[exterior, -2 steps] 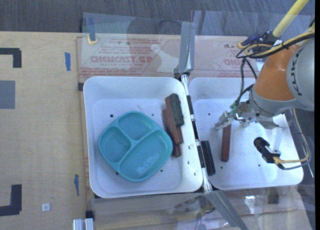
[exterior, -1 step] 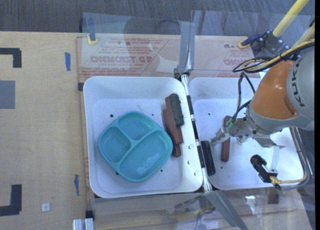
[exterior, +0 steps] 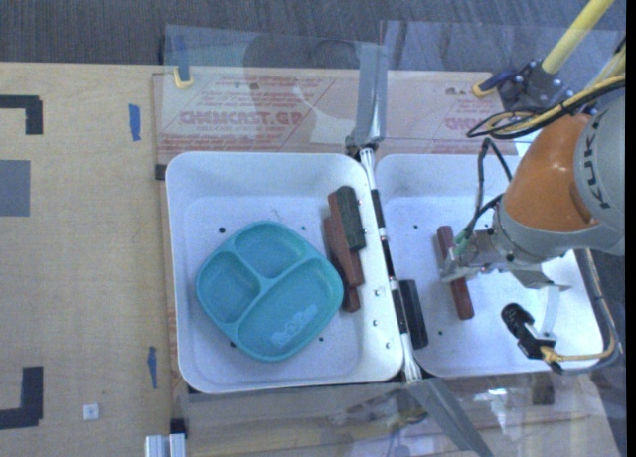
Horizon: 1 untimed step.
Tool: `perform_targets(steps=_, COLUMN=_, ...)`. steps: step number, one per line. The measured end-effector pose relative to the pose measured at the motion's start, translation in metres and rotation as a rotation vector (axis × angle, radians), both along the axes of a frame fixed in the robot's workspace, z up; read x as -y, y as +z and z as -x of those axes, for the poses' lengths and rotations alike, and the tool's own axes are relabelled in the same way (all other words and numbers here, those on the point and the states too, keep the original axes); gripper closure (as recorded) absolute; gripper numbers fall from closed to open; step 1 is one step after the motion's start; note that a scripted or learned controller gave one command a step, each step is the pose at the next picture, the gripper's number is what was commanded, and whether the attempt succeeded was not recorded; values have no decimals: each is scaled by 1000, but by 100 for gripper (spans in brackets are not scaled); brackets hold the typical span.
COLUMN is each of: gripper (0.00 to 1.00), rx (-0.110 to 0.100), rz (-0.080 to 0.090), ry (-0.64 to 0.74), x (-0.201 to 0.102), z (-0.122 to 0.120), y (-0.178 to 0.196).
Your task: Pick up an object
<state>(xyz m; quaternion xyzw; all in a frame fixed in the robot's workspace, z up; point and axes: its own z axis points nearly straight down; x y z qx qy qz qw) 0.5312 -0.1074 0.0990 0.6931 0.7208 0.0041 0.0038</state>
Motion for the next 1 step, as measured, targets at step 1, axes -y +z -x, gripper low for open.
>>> perform_targets(steps=1, gripper=100, rx=-12, rz=0, ry=-56, x=-73, z=-54, y=85)
